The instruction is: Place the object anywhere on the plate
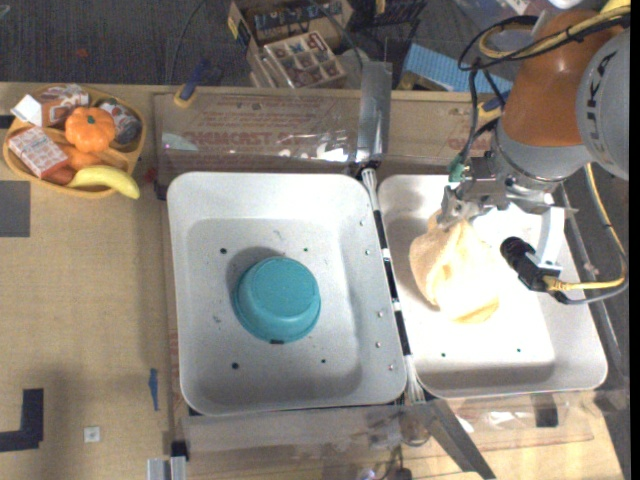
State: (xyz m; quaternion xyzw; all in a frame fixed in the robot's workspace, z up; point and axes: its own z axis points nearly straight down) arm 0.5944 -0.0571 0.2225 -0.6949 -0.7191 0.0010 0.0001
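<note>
Pincer (452,220) sits over the pale yellow floppy object (453,266) in the right white bin (575,368), grip unclear; round teal plate (278,298) left.

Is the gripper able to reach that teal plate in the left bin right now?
Probably yes. The teal plate lies uncovered in the left bin, nothing on it; the gripper hangs above the yellowish object in the right bin.

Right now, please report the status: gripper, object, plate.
Gripper low over right bin, at top of pale yellowish object; grip unclear. Teal plate in left bin, nothing on it. Bin walls between them.
</note>
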